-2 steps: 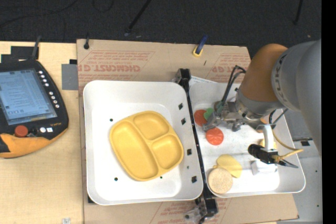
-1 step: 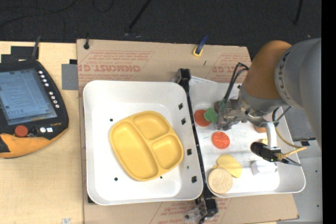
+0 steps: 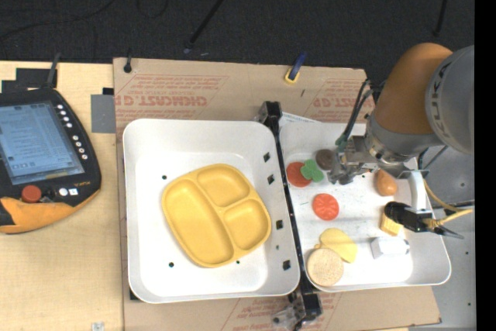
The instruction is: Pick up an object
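The right bin (image 3: 434, 271) holds several small items. A red piece (image 3: 295, 175) and a green piece (image 3: 313, 170) lie together near its left wall. A red disc (image 3: 325, 206) sits in the middle, and an orange-brown egg-shaped item (image 3: 385, 183) lies further right. Near the front are a yellow piece (image 3: 339, 243), a round beige biscuit (image 3: 325, 267) and a pale grey block (image 3: 380, 247). My gripper (image 3: 339, 169) hangs low over the bin's back half, just right of the green piece and above the red disc. Nothing shows between its fingers.
The left bin (image 3: 147, 143) carries a yellow divided plate (image 3: 215, 213). A black divider (image 3: 280, 190) runs between the bins. A tablet-like pendant (image 3: 43, 155) lies on the bench at far left. My arm's bulk covers the right bin's back right corner.
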Robot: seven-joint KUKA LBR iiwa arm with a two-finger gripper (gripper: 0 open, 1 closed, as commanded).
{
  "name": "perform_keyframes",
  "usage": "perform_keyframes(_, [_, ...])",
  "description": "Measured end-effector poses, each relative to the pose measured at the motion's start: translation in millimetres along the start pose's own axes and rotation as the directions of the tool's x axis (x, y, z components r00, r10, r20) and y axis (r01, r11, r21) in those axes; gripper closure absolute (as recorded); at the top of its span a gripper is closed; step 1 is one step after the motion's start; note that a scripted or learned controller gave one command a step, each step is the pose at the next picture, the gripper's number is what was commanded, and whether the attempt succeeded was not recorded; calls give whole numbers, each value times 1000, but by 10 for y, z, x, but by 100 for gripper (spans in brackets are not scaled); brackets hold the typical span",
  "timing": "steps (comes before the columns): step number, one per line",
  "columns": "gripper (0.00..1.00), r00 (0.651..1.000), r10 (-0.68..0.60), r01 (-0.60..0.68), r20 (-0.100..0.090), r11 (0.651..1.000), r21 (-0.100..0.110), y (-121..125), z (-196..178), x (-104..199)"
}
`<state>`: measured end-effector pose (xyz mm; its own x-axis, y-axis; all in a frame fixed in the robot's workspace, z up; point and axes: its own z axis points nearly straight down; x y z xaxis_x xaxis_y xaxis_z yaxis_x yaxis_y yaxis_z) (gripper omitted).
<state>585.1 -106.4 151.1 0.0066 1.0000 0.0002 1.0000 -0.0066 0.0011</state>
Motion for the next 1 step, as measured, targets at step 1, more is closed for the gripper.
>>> perform_keyframes(1, [100, 1000, -5, 5, 0, 1000, -1, 63, -444, -31])
